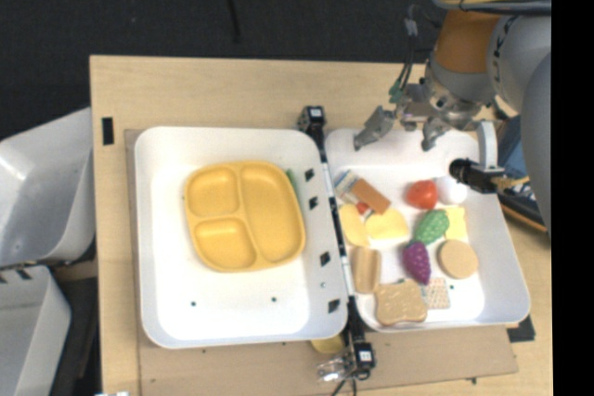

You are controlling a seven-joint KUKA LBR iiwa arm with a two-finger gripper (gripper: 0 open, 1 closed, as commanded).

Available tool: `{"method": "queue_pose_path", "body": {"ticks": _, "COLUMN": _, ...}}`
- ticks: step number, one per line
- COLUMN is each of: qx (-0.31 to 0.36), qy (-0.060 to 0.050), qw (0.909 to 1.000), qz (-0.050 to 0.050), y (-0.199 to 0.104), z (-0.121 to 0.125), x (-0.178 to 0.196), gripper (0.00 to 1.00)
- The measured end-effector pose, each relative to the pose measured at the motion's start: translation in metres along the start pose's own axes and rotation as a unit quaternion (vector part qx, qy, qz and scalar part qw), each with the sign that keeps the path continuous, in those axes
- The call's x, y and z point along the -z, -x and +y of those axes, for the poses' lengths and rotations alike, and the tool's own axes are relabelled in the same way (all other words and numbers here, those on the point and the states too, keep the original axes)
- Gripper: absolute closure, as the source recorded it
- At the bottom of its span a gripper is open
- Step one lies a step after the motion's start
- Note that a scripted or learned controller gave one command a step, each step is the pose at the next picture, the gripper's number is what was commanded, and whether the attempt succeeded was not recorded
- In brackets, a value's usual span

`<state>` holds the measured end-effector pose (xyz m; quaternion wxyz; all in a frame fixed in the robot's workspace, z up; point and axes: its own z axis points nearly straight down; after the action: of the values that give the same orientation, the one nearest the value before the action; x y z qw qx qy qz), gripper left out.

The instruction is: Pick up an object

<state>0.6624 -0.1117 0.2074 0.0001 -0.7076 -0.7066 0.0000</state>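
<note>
Spread apart and holding nothing, the gripper hangs over the upper edge of the right bin, where toy foods crowd together: tomato, grapes, toast. A yellow divided plate lies in the left bin.

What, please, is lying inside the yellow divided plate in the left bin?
The yellow divided plate shows three bare compartments with no food in them. It covers part of the left bin floor, so whatever may be underneath cannot be seen.
</note>
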Motion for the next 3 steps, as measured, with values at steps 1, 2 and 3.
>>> {"method": "queue_pose_path", "body": {"ticks": 1, "qx": 0.0, "qy": -0.007, "qw": 1.0, "qz": 0.001, "y": -0.012, "z": -0.087, "x": -0.087, "gripper": 0.0}}
{"method": "queue_pose_path", "body": {"ticks": 2, "qx": 0.0, "qy": -0.001, "qw": 1.0, "qz": 0.001, "y": -0.052, "z": -0.091, "x": -0.047, "gripper": 0.0}}
{"method": "queue_pose_path", "body": {"ticks": 3, "qx": 0.007, "qy": 0.0, "qw": 1.0, "qz": 0.003, "y": -0.168, "z": -0.136, "x": -0.005, "gripper": 0.0}}
